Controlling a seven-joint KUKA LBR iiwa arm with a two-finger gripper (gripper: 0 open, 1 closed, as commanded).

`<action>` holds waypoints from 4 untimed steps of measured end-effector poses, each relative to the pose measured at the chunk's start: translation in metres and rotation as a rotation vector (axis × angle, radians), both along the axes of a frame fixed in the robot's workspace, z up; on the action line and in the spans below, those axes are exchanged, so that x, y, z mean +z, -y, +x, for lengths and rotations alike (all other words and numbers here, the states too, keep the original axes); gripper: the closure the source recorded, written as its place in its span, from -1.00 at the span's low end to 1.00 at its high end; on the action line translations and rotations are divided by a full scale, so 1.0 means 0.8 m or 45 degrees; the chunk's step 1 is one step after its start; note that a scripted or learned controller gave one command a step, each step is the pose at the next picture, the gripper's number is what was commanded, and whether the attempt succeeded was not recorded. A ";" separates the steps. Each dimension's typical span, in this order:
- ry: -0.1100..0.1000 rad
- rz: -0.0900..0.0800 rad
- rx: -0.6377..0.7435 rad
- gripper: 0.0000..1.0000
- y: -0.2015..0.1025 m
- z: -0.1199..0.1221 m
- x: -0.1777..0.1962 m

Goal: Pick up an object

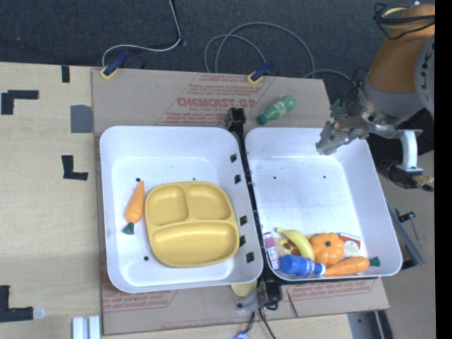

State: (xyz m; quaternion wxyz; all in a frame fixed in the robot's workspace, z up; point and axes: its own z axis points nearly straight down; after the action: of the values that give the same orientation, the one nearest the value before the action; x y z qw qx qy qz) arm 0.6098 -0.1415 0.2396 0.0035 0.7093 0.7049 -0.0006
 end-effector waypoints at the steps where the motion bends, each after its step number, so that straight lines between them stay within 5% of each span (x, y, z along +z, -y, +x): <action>1: -0.015 0.010 0.013 1.00 -0.076 -0.028 -0.074; 2: -0.002 0.010 0.019 1.00 -0.160 0.049 -0.069; 3: -0.013 0.011 0.018 1.00 -0.251 -0.063 -0.070; 4: -0.007 0.005 0.003 1.00 -0.167 -0.044 -0.070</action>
State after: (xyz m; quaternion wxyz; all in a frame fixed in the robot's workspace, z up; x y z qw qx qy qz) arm 0.5745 -0.0080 0.1839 0.0003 0.7086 0.7056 -0.0012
